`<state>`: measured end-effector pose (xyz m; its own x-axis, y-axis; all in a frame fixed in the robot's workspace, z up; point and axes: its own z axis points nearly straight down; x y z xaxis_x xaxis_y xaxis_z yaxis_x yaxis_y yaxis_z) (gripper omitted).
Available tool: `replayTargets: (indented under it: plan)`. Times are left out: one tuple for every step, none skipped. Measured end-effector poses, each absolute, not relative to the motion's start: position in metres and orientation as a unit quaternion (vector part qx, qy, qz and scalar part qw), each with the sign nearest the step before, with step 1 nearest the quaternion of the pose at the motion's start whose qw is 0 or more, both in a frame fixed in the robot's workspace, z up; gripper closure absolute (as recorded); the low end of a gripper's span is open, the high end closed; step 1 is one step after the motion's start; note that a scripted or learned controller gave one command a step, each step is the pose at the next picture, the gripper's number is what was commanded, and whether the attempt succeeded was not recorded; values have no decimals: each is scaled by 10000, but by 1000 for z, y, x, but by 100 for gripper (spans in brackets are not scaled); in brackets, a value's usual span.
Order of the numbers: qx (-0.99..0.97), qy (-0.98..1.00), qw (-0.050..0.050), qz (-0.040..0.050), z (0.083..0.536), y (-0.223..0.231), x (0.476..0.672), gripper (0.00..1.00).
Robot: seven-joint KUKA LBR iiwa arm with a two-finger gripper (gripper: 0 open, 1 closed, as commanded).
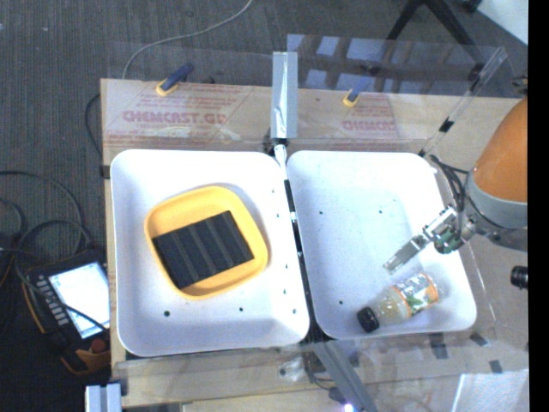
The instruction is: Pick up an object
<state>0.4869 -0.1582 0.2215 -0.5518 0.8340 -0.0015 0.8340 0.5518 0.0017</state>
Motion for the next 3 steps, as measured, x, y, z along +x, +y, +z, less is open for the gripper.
replayTargets:
  plan:
    - [4776, 8785, 74, 28, 92, -121, 489, 0]
    - [6138, 7894, 3, -11, 135, -146, 518, 0]
    - [7626, 6469, 7, -17, 172, -214, 484, 0]
